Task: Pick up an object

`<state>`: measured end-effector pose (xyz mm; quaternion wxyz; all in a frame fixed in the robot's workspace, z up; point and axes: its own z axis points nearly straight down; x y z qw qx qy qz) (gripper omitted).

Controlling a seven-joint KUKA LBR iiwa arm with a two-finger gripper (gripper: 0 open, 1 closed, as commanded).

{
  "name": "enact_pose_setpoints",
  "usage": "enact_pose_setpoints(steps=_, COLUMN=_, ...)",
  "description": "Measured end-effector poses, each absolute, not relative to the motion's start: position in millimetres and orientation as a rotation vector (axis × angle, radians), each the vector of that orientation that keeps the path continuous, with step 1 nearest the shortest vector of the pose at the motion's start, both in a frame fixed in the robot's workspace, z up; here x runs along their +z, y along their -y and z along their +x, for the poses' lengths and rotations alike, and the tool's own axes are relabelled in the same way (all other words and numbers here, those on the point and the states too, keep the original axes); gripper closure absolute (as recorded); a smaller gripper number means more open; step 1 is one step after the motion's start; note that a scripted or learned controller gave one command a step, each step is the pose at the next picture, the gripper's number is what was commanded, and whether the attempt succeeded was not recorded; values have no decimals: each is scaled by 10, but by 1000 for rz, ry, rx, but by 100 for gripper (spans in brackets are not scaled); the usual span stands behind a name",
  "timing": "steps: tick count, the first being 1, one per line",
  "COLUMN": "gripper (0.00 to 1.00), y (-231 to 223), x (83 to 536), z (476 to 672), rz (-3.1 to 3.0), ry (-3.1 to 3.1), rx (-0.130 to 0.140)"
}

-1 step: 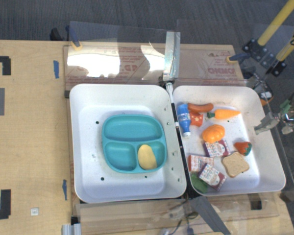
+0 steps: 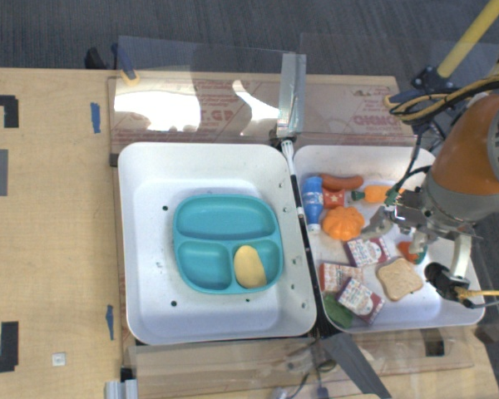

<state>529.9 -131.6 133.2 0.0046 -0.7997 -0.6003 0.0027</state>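
The end effector (image 2: 397, 216) hangs low over the right bin (image 2: 457, 316), grip state unclear, beside a toy pumpkin (image 2: 344, 223); a potato (image 2: 249, 267) sits in the left bin's teal tray (image 2: 208, 223).

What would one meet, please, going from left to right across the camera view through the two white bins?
Teal divided tray → yellow potato-like piece in its lower right compartment → blue bottle → orange pumpkin → toast slice → the arm's hand.
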Motion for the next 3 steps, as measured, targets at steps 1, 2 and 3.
enact_pose_setpoints(steps=1, gripper=0, y=1300, x=890, z=5955, rz=-2498, ry=1910, rx=-1)
enact_pose_setpoints(steps=2, gripper=0, y=1064, x=1050, z=6565, rz=-2333, ry=2060, rx=47)
enact_pose_setpoints(steps=3, gripper=100, y=1039, x=1194, z=6616, rz=-2339, ry=2077, rx=28)
